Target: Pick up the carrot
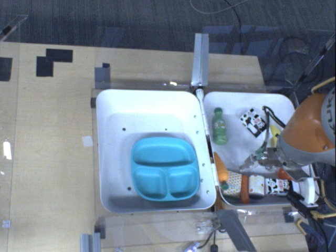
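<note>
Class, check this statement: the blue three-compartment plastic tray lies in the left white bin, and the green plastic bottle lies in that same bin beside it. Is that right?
Not quite. The camera view shows the blue three-compartment plastic tray in the left white bin, but the green plastic bottle lies in the right white bin, near the divider between the two bins. The rest of the statement stands.

- A divided tray [165,168] sits in the left bin [113,109].
- A bottle [219,125] and the carrot [221,168] lie along the right bin's [235,100] left wall.
</note>
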`<act>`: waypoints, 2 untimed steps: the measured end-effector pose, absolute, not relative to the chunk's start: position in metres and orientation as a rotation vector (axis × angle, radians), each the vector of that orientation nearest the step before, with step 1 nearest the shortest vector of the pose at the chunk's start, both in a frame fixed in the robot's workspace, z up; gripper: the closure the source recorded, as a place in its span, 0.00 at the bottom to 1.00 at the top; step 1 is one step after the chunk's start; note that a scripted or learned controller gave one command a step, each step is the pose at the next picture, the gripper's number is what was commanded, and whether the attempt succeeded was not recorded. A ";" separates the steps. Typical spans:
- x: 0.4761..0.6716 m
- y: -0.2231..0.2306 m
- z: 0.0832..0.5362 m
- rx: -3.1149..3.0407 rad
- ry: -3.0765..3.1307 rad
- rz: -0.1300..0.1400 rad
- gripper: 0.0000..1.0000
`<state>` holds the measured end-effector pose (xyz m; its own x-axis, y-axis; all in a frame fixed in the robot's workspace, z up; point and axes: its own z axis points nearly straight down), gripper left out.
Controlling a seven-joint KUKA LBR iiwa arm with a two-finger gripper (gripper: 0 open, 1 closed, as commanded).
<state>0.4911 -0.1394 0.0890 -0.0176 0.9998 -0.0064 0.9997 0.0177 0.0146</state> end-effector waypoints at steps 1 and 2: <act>0.493 -0.137 0.098 2.188 2.236 0.013 1.00; 0.535 -0.118 0.089 2.627 1.709 0.008 1.00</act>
<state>0.5351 -0.1178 0.0893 0.4054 0.9142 0.0003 0.9141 -0.4053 0.0088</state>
